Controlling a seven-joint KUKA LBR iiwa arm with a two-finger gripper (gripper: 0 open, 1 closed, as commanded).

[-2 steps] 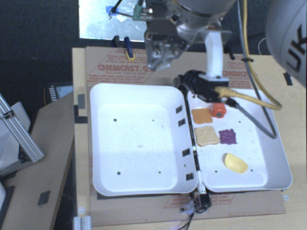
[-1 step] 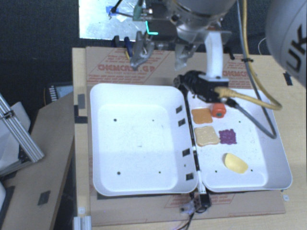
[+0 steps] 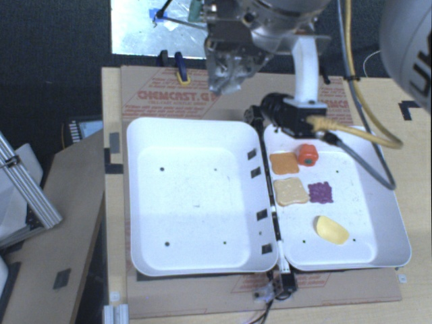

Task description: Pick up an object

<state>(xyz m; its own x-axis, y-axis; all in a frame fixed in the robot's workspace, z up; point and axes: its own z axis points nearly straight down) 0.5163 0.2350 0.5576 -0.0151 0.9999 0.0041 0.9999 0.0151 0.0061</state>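
**Gripper high over far edge of bins; no object engaged**

The gripper (image 3: 226, 73) hangs above the far rim of the left bin (image 3: 145, 130), well clear of every item. Whether it is released or clenched cannot be told; it is blurred and seen from above. Nothing is seen in its grasp.

All candidate objects lie in the right bin (image 3: 398, 245), to the right of and nearer than the gripper. In my judgement the step in hand is the approach: the arm should carry right across the divider, settle over one item, then descend straight. The orange-red rounded piece (image 3: 308, 154) at the far side appears the tallest and most graspable. The flat items would likely need a low, square closure.

Objects noted:
- orange square slab (image 3: 284, 163), just left of the rounded piece, apparently touching it.
- tan toast-like slice (image 3: 291, 192), nearer, beside the divider.
- purple knobbly cluster (image 3: 320, 192), just right of the slice.
- yellow oval piece (image 3: 331, 229), nearest, set apart.
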